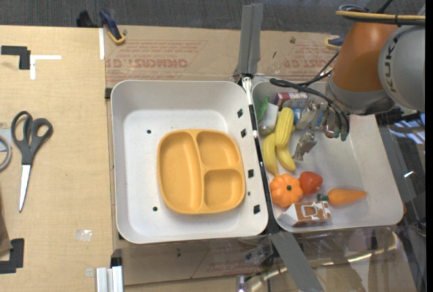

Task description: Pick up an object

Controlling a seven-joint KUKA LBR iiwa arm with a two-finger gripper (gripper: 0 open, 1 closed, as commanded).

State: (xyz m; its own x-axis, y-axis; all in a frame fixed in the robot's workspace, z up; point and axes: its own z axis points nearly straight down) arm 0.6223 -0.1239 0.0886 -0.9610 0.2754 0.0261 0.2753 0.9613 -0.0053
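The right bin [379, 169] holds a yellow corn cob [284, 125], two bananas [272, 153], an orange pumpkin [285, 190], a red tomato [310, 182], a carrot [346, 197] and a small brown carton [311, 213]. My gripper [308, 140] hangs low in this bin, just right of the corn cob and above the tomato. The grey arm with its orange band [362, 57] comes in from the upper right. The gripper body hides part of the bin's back corner, where a small can [289, 99] shows.
The left bin [135, 149] carries an orange divided plate [201, 171]. Scissors [27, 142] lie on the wooden bench at far left. A blue clamp [111, 26] sits at the back. A grey bar [250, 40] stands between the bins at the rear.
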